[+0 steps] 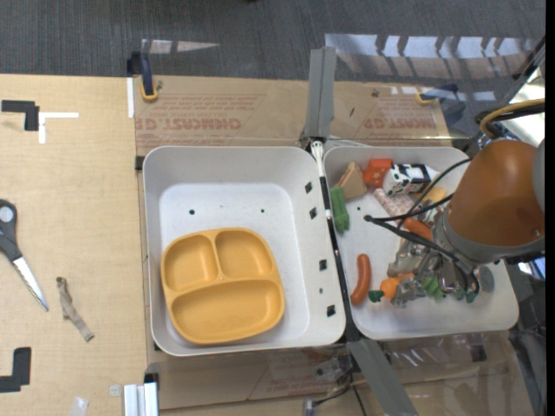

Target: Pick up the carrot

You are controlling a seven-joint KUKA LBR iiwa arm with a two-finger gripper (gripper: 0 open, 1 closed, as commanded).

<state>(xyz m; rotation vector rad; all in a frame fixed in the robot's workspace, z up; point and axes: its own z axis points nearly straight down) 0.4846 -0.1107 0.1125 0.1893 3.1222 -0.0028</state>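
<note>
Orange-banded grey arm (499, 193) looms large at the right, hanging over the right-hand shallow white bin (455, 316) with dark cables looped off its wrist. Below it the gripper (431, 277) is down low in the clutter near the bin's front half, a tangle of grey metal and green bits. Whether the claw is spread or closed, I cannot tell; the wrist and cables get in the way.

And the small orange carrot with a green leafy top (390, 287) lies on the bin floor just beside the gripper, on its left side. Nothing shows it being pinched.

Just left of the carrot, a red-orange sausage-shaped toy (360, 277) lies lengthwise near the bin's left wall. Further back, a green pepper-like piece (338, 211) is against that same wall, with a tan wedge (351, 178), a red-orange lump (378, 172) and a black-and-white toy (408, 177) lined up along the far end.

Over in the left-hand shallow white bin (225, 196), a yellow three-compartment plastic plate (224, 284) sits toward the front. Well off to the left, a pair of scissors (15, 251) lies on the pale wooden bench (78, 198).
</note>
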